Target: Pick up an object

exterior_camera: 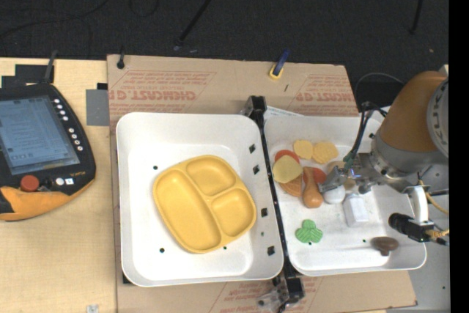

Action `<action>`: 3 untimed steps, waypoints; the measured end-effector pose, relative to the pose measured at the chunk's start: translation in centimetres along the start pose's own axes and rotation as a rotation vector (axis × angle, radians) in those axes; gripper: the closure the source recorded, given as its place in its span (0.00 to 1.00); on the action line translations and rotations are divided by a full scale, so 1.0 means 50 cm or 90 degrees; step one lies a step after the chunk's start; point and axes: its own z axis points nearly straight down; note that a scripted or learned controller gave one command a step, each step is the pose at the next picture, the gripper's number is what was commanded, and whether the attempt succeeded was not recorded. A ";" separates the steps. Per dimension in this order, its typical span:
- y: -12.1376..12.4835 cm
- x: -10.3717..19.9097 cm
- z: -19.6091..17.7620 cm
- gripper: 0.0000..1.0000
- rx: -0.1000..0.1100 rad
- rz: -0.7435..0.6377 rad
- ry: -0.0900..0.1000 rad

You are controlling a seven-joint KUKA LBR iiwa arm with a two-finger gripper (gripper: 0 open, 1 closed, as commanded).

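In the right white bin (352, 260) lies a cluster of toy foods: two yellow round slices (315, 151), a red piece (286, 156), a pale yellow piece (286, 170) and an orange sausage-like piece (312, 188). A green leafy piece (309, 233) lies nearer the front, and a brown piece (384, 244) sits at the front right. A white block (357, 210) lies mid-bin. My gripper (335, 185) is low in this bin, right beside the orange piece and just left of the white block. The arm's wrist (399, 150) hides the bin's right side.
The left white bin (139, 150) holds a yellow divided plate (204, 202). A black divider (265, 179) runs between the bins. A teach pendant (40, 150) lies on the bench at far left. Cardboard (220, 84) lies under both bins.
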 end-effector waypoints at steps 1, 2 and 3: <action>0.000 0.004 0.040 0.00 -0.001 0.002 -0.001; 0.002 0.001 0.015 1.00 -0.004 0.005 -0.001; 0.012 -0.020 -0.085 1.00 -0.005 0.005 -0.002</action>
